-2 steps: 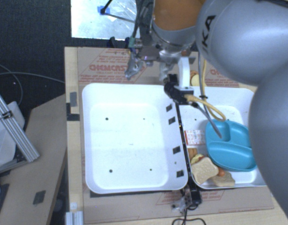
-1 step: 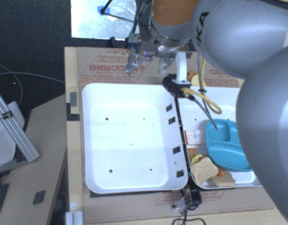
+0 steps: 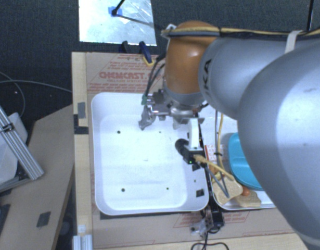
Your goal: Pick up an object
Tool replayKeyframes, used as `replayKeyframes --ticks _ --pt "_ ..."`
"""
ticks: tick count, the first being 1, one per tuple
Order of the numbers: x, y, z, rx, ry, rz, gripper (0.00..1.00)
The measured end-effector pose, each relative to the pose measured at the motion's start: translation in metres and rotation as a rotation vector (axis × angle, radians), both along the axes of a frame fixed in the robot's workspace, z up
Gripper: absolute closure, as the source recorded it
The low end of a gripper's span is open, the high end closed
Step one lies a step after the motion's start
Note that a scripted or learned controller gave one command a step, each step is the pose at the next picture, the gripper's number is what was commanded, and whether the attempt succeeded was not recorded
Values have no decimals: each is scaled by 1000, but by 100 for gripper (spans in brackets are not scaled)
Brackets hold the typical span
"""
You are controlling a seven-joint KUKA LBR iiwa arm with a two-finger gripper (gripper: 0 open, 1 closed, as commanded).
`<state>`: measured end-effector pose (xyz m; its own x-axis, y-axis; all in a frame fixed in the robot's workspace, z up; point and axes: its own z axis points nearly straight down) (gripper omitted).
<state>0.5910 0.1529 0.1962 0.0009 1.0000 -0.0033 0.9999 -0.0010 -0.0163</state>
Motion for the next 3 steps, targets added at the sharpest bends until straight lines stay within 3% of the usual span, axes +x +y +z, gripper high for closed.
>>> replayKeyframes --ticks 1,2,3 --pt "2 56 17 6 -19 9 0" --pt "-54 83 -114 1 -3 8 0" --pt "-48 81 -95 5 -16 0 100"
